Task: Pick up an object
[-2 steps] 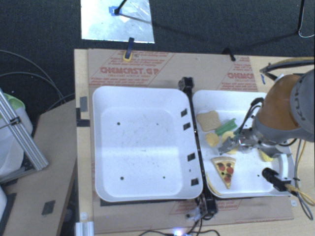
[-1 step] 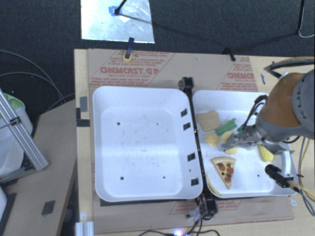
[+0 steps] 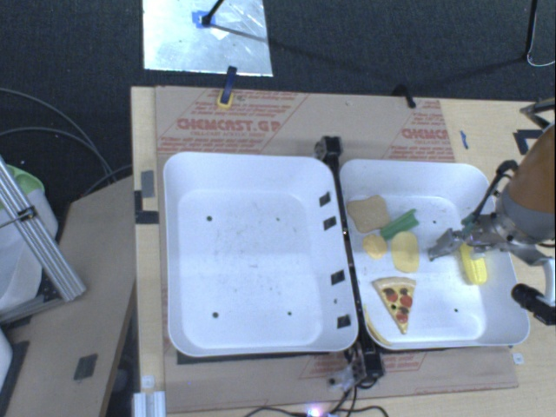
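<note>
At the right of the frame the gripper (image 3: 463, 244) sits low in the right bin (image 3: 434, 177), just over a yellow corn-like piece (image 3: 474, 268); whether its fingers are spread or closed cannot be told, and nothing visibly sits between them. This looks like the grasp attempt, so next comes closing squarely on the piece and lifting.

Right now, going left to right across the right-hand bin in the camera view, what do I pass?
Slice of bread → pizza slice → yellow corn piece, lying at the gripper. The green and yellow pieces between bread and pizza overlap, so I left them out.
</note>
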`<action>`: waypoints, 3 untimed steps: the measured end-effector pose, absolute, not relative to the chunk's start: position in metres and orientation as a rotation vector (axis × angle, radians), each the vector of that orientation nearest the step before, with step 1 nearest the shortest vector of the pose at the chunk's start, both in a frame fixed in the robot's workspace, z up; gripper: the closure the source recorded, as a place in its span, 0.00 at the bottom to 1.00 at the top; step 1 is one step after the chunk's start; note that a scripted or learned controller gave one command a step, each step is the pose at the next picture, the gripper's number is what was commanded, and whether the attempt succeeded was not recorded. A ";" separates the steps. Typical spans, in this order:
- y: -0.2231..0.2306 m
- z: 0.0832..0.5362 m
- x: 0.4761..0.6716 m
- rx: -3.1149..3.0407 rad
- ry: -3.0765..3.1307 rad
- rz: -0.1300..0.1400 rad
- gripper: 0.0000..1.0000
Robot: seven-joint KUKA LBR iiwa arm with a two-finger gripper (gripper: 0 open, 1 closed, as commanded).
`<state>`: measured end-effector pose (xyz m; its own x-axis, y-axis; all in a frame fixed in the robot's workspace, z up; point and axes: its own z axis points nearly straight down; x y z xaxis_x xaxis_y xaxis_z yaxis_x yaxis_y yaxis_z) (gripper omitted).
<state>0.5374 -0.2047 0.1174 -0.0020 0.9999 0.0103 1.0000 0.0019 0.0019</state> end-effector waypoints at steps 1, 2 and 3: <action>-0.160 0.083 0.485 -2.216 -2.220 0.000 0.00; -0.104 0.084 0.508 -2.212 -2.233 -0.002 0.00; -0.150 0.084 0.486 -2.225 -2.219 0.000 0.00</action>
